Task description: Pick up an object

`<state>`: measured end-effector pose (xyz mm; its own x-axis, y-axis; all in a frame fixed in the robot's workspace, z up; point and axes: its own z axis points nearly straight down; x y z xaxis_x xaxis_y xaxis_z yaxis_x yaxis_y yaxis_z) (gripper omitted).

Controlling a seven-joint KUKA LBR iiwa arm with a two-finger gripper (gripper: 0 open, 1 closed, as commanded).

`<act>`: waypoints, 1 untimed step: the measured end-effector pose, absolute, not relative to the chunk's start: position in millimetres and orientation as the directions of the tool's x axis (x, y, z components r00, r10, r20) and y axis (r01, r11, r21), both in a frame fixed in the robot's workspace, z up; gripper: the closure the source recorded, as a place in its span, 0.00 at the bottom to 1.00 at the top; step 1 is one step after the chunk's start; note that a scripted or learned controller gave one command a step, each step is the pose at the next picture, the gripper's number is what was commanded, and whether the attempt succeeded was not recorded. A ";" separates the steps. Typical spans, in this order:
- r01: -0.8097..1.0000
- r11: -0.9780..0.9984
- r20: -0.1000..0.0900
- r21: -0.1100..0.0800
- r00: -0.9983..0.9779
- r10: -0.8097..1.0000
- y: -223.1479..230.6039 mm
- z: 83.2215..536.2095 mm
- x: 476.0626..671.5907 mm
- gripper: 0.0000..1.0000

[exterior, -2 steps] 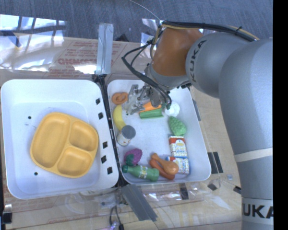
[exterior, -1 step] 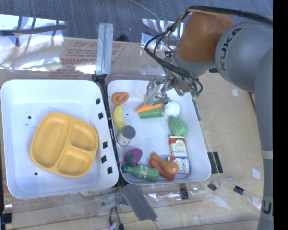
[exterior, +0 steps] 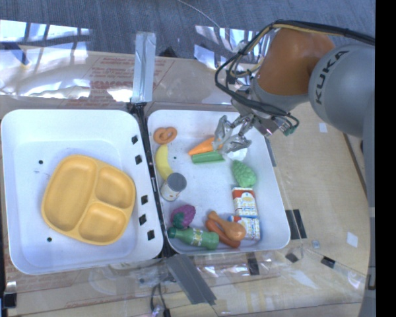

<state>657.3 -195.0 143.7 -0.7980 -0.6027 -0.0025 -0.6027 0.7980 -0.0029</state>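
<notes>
carrot (exterior: 203,148) lies in the upper middle of the right bin (exterior: 277,197), orange and tapered, its thin end toward the left, with a green stem piece (exterior: 208,157) just below it. its right end sits close under the gripper (exterior: 230,137), and it rests on the bin floor, not between the fingers.

other toys share that bin. pretzel (exterior: 164,135) sits at the upper left, brown and looped. banana (exterior: 162,161) lies below it along the left wall, and a grey can (exterior: 173,185) rests at the banana's lower end. a white piece (exterior: 237,153) shows just beside the gripper, with a bumpy green vegetable (exterior: 244,174) below it. carton (exterior: 247,211) stands lower down by the right wall, white with red and green print. a purple fruit (exterior: 183,214), a green bottle (exterior: 195,238) and an orange drumstick (exterior: 224,228) crowd the lower edge, the drumstick touching the carton's foot.

the left bin (exterior: 20,243) holds a yellow tray (exterior: 87,198) with three compartments, turned at a slant.

the arm (exterior: 336,88) reaches in from the upper right, its orange band (exterior: 292,61) above the wrist and black cables looped round it. the wrist tips down over the bin's upper right corner, and the metal gripper points down and left toward the carrot. i cannot tell whether the claw is apart or together.
</notes>
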 end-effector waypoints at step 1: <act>-0.603 0.798 -0.003 -0.003 -0.798 -0.603 -194.8 144.1 657.6 0.00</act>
<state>657.6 -194.8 144.1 -0.7980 -0.6027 -0.0033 -0.6027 0.7980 -0.0031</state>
